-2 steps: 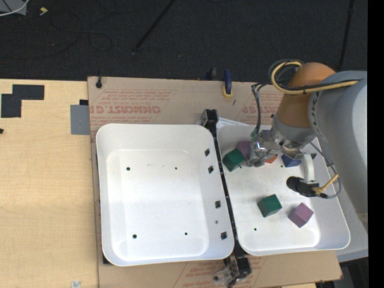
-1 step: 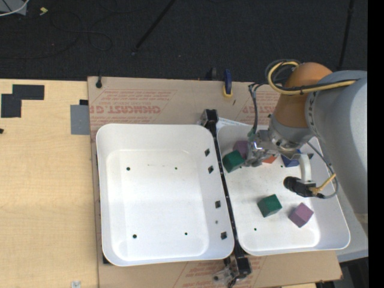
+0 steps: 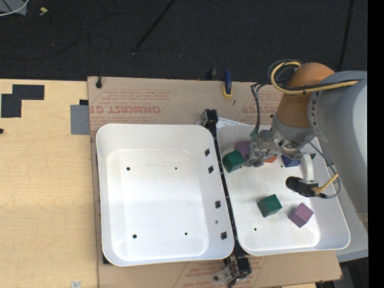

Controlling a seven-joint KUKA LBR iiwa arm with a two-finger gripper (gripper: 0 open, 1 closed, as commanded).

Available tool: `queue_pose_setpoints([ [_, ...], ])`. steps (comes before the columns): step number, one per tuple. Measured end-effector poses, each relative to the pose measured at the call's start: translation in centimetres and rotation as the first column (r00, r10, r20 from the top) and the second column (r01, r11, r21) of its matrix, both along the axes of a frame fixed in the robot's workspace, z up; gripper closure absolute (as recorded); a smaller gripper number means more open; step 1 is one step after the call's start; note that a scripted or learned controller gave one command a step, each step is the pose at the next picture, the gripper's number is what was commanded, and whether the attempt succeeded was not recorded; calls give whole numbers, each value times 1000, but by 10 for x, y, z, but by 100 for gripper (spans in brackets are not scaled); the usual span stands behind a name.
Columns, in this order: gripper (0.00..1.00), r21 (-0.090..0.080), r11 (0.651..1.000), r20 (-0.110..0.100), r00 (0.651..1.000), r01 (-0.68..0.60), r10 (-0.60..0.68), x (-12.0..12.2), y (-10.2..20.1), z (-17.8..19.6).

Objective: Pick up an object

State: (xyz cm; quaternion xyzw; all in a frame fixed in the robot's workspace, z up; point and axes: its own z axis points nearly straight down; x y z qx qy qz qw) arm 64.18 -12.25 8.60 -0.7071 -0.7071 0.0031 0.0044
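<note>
At the upper right of the frame, the grey arm [image 3: 336, 119] reached down into the right bin [image 3: 327, 239], and its gripper [image 3: 259, 153] stood low among the blocks in the upper part of that bin. How wide the jaws stood I cannot tell, because the wrist and cables covered them. A green block [image 3: 233, 160] lay just beside the gripper, on its left, and a purple block [image 3: 242, 147] was close behind. Another green block [image 3: 270, 205] and a second purple block [image 3: 300, 214] lay apart, lower in the same bin. The left bin [image 3: 108, 161] held no blocks. I judge the step was the approach or the closing on the near green block. The next move probably called for a firm closing and a straight lift.
</note>
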Motion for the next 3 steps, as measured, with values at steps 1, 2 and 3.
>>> queue_pose_setpoints([
  [1,100,-2,1000,2,1000,-1,1,0,8,0],
  [2,100,0,1000,2,1000,0,0,0,-16,0],
  [3,100,-1,1000,3,1000,-1,1,1,-5,1],
])
